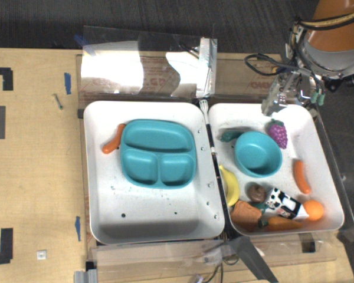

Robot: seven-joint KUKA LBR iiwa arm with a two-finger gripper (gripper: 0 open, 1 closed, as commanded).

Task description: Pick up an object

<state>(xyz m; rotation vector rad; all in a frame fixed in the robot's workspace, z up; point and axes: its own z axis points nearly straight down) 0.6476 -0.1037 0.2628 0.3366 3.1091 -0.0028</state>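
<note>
The arm is hanging over the upper right of the frame, its jaws (275,103) poised at the top edge of the right bin (333,175); I cannot tell whether they are wide or narrow. Nearest below them is lying the purple grape bunch (278,133), touching the blue bowl (258,153). I would judge the grapes the likeliest pick: the arm should be coming straight down and closing clear of the bowl's rim. An orange sausage (302,176) is lying alone further right, an easier target. The bottom corner is crowded: a banana (229,184), an orange ball (313,210), a black-and-white toy (281,202). The left bin (100,205) is holding a blue divided plate (159,152).
</note>
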